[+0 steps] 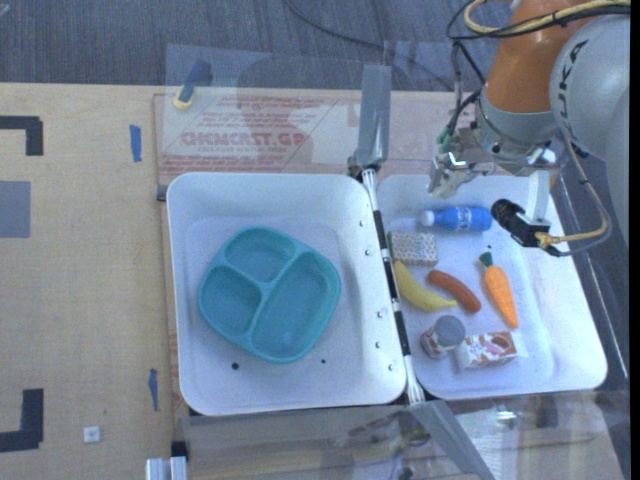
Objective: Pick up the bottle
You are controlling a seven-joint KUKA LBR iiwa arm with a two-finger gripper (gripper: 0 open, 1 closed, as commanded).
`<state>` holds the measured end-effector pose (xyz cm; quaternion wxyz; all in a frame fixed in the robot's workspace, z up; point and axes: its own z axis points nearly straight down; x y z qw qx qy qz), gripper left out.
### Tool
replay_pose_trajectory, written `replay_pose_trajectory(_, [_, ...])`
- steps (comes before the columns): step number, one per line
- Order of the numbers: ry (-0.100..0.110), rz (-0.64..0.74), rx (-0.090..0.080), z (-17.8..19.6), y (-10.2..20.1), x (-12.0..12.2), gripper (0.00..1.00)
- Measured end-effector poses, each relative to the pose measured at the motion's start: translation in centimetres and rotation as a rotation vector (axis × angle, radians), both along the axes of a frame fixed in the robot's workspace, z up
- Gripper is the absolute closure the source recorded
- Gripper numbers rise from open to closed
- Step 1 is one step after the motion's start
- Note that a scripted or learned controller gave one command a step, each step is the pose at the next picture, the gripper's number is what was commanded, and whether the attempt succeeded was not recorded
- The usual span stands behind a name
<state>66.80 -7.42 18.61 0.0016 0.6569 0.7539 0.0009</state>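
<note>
bottle (458,218): blue, white-capped, lying on its side, right bin (580,343) far end | handling: likely light, stiff, slippery, may roll; pinch across mid-body | claw (447,175): just above cap end, open-or-closed cannot tell

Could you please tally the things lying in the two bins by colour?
Teal: 1, plate
Blue: 1, bottle
Yellow: 1, banana
Orange: 1, carrot
Red-brown: 1, sausage
Tan: 1, sponge
Grey: 1, can
Red-white: 1, carton
Total: 8
</note>
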Motion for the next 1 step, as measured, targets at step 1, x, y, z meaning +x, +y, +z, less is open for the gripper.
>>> replay_pose_trajectory(1, [0.002,-0.129,0.001,-9.58,-5.55,-5.53,1.00])
